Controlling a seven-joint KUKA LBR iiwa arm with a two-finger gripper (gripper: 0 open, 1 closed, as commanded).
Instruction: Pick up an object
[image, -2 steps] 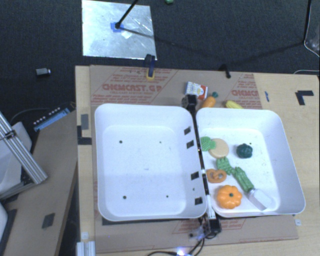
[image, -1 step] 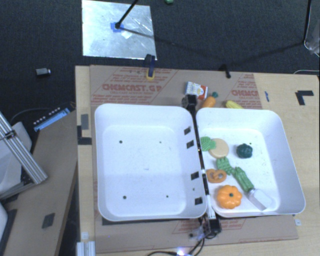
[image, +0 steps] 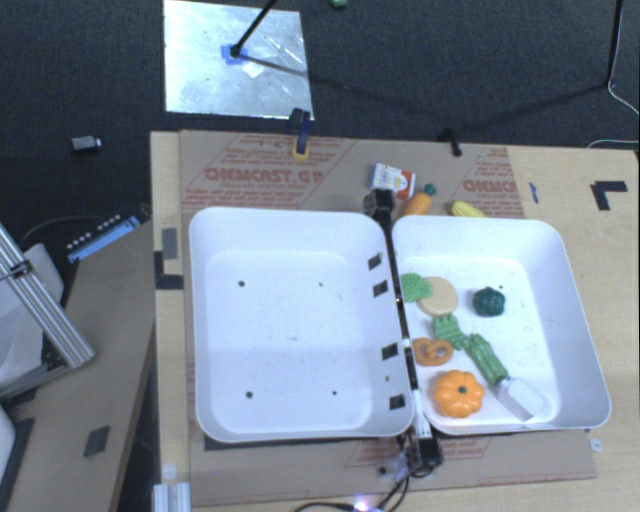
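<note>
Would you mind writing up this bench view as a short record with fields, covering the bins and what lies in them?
left bin: white, shallow
right bin: white, holds the toys
orange pumpkin: near front edge of right bin
dark green piece: toward the back, apart from the rest
round beige piece: near the divider
green vegetable: lies slantwise, mid bin
outside bins: carrot and yellow piece on the cardboard behind

The arm's colours, cables and markings cannot be told from this view.

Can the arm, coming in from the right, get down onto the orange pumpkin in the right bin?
Probably yes: the orange pumpkin lies uncovered near the right bin's front wall, nothing above it.
</note>
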